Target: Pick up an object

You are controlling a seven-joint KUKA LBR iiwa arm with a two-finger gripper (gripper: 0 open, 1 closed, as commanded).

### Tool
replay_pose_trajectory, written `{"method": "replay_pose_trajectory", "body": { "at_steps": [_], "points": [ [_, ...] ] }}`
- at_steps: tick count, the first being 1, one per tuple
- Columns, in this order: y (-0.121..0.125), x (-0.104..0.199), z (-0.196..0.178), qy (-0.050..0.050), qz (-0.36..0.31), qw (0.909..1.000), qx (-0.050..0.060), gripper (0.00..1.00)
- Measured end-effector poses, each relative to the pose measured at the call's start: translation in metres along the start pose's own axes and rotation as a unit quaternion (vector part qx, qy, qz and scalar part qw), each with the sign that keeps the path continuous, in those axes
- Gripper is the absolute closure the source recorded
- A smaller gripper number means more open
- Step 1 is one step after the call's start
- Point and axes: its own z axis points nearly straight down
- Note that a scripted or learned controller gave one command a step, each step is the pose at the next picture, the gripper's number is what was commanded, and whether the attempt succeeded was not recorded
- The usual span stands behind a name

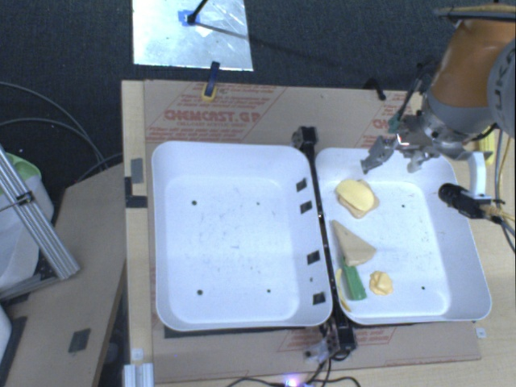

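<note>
dark carpet (64, 47), shiny metal sheet (192, 22)

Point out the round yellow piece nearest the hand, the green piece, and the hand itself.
round yellow piece (356, 197): camera view, middle of its top.
green piece (354, 284): camera view, middle of its length.
hand (395, 158): camera view, midway between the fingertips, above the right bin's far edge.

The end effector (397, 159) hangs with fingers spread apart, holding nothing.

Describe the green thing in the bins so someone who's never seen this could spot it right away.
Look at the right bin, the one the arm reaches over. Along its left wall, near the front corner, lies the green stick, just below the tan wedge and left of the small yellow lump. It is the only green, narrow piece there.
</note>
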Motion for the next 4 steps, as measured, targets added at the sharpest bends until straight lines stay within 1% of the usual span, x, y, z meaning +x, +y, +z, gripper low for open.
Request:
{"method": "replay_pose_trajectory", "body": {
  "at_steps": [1, 2, 3, 4],
  "points": [
    [-0.005, -0.022, 0.08, 0.0, 0.002, 1.0, 0.004, 0.0],
    [-0.094, 0.042, 0.049, 0.002, -0.002, 1.0, 0.002, 0.0],
    [-0.035, -0.002, 0.136, -0.001, 0.002, 1.0, 0.002, 0.0],
    [-0.124, 0.074, 0.046, 0.002, -0.003, 1.0, 0.001, 0.0]
  ]
}}
